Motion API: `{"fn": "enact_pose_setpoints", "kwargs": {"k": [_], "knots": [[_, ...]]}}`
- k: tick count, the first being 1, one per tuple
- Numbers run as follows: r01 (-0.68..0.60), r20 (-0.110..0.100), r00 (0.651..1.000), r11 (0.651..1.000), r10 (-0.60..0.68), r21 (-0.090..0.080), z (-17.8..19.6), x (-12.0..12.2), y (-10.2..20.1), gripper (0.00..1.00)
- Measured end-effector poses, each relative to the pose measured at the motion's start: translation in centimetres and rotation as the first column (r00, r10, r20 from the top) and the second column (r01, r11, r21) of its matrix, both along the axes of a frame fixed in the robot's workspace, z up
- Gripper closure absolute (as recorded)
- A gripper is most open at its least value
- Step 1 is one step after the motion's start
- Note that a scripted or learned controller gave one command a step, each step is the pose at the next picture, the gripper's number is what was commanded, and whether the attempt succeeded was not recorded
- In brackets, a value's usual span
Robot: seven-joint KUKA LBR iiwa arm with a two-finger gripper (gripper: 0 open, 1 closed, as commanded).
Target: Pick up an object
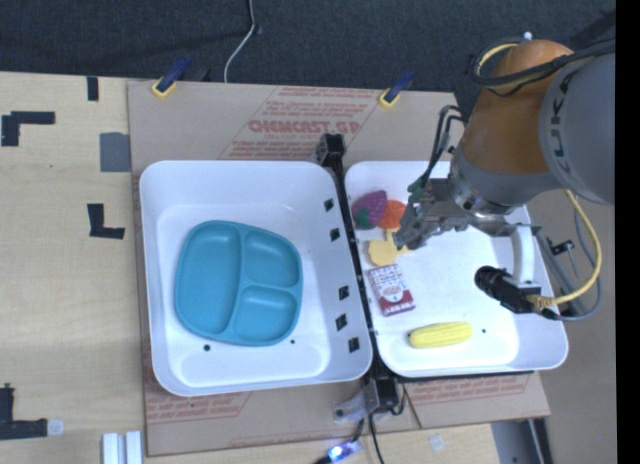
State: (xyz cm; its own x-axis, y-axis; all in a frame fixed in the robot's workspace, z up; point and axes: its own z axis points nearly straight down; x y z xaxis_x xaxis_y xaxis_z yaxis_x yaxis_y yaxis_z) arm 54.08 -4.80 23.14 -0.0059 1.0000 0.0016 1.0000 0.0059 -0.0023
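Note:
The right bin (pixel 500 352) holds a yellow corn cob (pixel 440 335) near its front, a red and white packet (pixel 390 288) by the left wall, a pale yellow piece (pixel 383 251), and a purple grape bunch (pixel 371 204) next to an orange-red toy (pixel 388 216). My gripper (pixel 412 235) hangs low over the bin's left part, just right of the pale yellow piece and the orange-red toy. Its fingers are dark and seen from above, with nothing visibly between them.
The left bin (pixel 160 192) holds a blue divided plate (pixel 238 282). A black divider (pixel 345 242) runs between the bins. The arm's grey body and orange band (pixel 510 122) cover the right bin's far right corner. Cables (pixel 580 282) loop at the right edge.

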Motion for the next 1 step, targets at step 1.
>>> {"fn": "enact_pose_setpoints", "kwargs": {"k": [1], "knots": [[0.000, -0.001, 1.000, 1.000, 0.000, 0.000, 0.49, -1.43, 4.98, 1.00]]}}
